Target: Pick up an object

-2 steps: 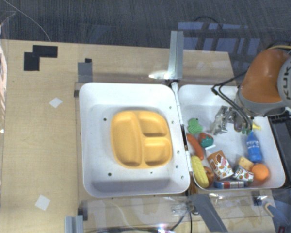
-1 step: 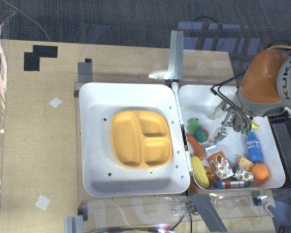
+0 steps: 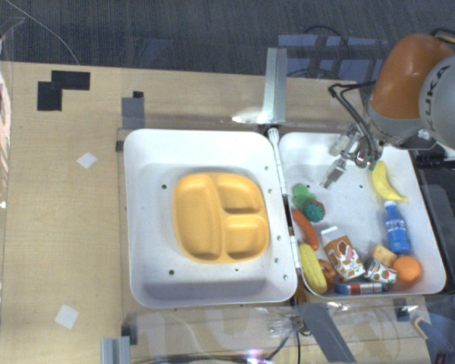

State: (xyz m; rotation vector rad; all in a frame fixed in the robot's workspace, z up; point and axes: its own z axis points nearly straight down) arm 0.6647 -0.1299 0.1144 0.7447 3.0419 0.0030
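Note:
My gripper [image 3: 347, 167] hangs over the upper middle of the right bin [image 3: 318, 146], open, with nothing between its fingers. Just right of it lies a yellow banana [image 3: 385, 182]. Below and to its left sits a green toy [image 3: 307, 200] with an orange-red carrot [image 3: 308, 230] under it. A blue bottle [image 3: 396, 230] lies at the right side of the bin. Along the front are a yellow corn cob [image 3: 312, 268], a juice carton [image 3: 343, 256], a marker [image 3: 360, 287] and an orange [image 3: 408, 269].
The left bin [image 3: 144, 203] holds a yellow divided plate [image 3: 218, 216]. A metal post [image 3: 276, 82] stands behind the gap between the bins. The grey arm with its orange band [image 3: 403, 78] reaches in from the upper right.

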